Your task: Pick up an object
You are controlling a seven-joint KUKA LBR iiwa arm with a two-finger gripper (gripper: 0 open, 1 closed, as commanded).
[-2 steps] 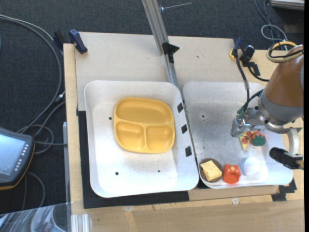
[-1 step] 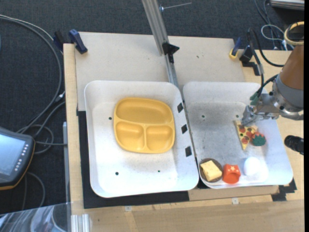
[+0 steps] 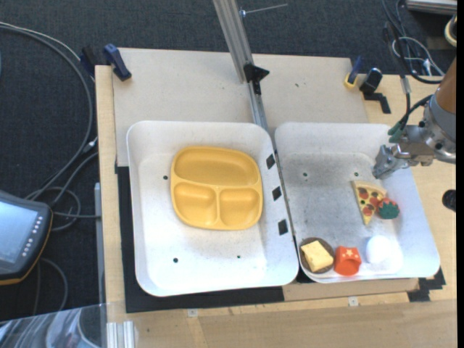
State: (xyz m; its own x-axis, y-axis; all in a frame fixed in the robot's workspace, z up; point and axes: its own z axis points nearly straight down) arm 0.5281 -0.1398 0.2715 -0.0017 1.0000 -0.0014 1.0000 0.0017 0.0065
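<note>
Hovering hand point(image 3: 384, 162), grip state unclear, above pizza slice point(image 3: 367, 201), yellow tray point(image 3: 216, 188) in left bin point(image 3: 145, 267).

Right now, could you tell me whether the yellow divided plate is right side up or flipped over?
Right side up: the yellow plate shows its three recessed compartments facing upward.

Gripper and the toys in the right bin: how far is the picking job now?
Nothing looks picked yet. The pizza slice, cheese wedge, red piece and white ball all lie in the right bin. The gripper hangs above the pizza slice, carrying nothing visible. The descent, grasp and lift are left.
</note>
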